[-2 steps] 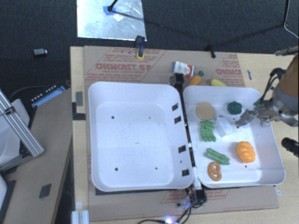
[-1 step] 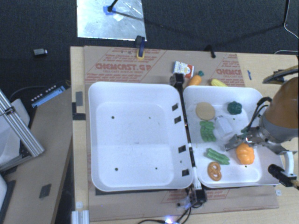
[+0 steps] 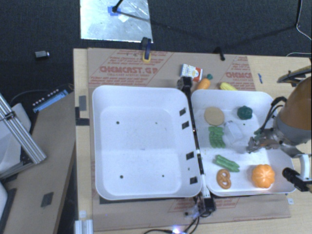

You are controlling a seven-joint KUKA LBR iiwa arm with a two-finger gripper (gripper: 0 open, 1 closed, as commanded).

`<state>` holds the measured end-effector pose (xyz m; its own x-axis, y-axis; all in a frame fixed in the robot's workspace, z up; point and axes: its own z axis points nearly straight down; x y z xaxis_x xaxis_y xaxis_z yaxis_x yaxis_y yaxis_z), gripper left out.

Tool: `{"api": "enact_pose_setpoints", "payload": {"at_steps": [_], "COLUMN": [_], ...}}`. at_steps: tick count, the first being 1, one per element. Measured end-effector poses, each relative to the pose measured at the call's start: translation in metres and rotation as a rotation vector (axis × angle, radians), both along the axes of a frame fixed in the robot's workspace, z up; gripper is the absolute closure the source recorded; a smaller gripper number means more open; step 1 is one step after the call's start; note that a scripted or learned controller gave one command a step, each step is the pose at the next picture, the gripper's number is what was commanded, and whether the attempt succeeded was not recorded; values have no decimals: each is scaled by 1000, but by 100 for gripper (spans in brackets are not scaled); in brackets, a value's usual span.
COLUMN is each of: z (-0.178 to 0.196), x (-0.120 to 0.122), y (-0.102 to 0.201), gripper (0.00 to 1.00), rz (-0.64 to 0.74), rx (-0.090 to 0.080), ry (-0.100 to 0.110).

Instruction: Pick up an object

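The right bin (image 3: 278, 191) holds several toy foods: a tan round cracker (image 3: 213, 116), a dark green broccoli piece (image 3: 244, 112), a ridged green pod (image 3: 216, 136), a green bean (image 3: 227, 163), a pretzel (image 3: 224, 178) and an orange (image 3: 263, 176). A faint clear plastic item (image 3: 235, 130) lies between the pod and my gripper. My gripper (image 3: 254, 144) hangs low over the right bin's middle right, above the orange and just right of the clear item. Nothing shows between its tips.
The left bin (image 3: 97, 130) sits beside the right one, with black clips along the shared wall. Behind the bins lie a carrot (image 3: 203, 84), a yellow piece (image 3: 227, 87) and a small white-and-red box (image 3: 190, 72). A yellow clamp (image 3: 146, 52) grips the cardboard's far edge.
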<state>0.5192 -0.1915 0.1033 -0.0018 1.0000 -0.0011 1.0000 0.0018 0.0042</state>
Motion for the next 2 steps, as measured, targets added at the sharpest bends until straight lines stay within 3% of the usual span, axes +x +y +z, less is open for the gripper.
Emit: {"api": "enact_pose_setpoints", "payload": {"at_steps": [1, 2], "z": [-7, -20], "x": [-22, -31], "y": [66, 111], "gripper": [100, 100], "rz": [6, 5], "rx": [5, 3], "ry": [6, 4]}}
